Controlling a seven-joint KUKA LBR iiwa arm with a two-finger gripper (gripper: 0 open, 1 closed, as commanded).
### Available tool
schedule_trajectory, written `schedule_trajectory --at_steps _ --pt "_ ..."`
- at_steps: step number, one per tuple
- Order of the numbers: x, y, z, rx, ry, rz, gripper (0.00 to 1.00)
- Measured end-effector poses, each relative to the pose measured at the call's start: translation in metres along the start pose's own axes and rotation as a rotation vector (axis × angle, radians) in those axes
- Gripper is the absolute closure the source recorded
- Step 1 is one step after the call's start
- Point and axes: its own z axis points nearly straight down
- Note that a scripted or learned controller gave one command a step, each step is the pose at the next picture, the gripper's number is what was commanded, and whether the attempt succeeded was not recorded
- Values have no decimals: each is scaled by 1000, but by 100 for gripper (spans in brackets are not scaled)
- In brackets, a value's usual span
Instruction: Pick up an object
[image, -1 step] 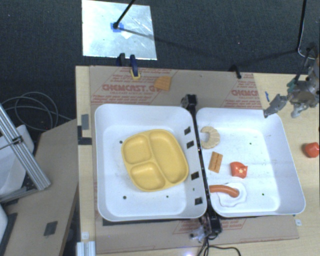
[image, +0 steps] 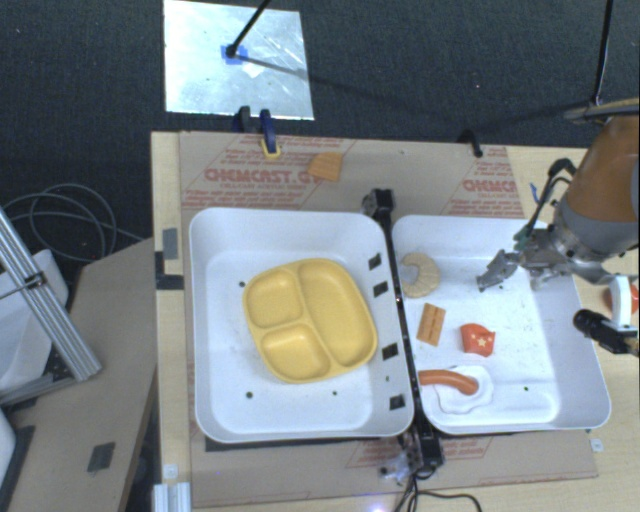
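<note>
The right bin (image: 560, 400) holds a beige ring-shaped bagel (image: 420, 273) near its upper left corner. Below the bagel lies an orange-brown wafer (image: 431, 324), with a red toy piece (image: 478, 340) to its right. A red-orange sausage (image: 448, 379) rests on a white fried-egg shape (image: 462, 393) at the front. My gripper (image: 516, 278) hangs over the upper middle of this bin, right of the bagel and above the red piece. Its fingers (image: 494, 272) are spread, with nothing between them. The grey and orange arm (image: 605, 195) comes in from the right.
The left bin (image: 215, 400) carries a yellow divided plate (image: 310, 320). A black divider (image: 392, 300) runs between the bins. An orange block (image: 325, 166) lies on the cardboard behind them, near a blue and yellow clamp (image: 267, 132). Cables and a metal frame stand at the left.
</note>
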Motion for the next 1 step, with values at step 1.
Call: schedule_trajectory --at_steps 1 --pt "47 -51 76 1 1 1 0"
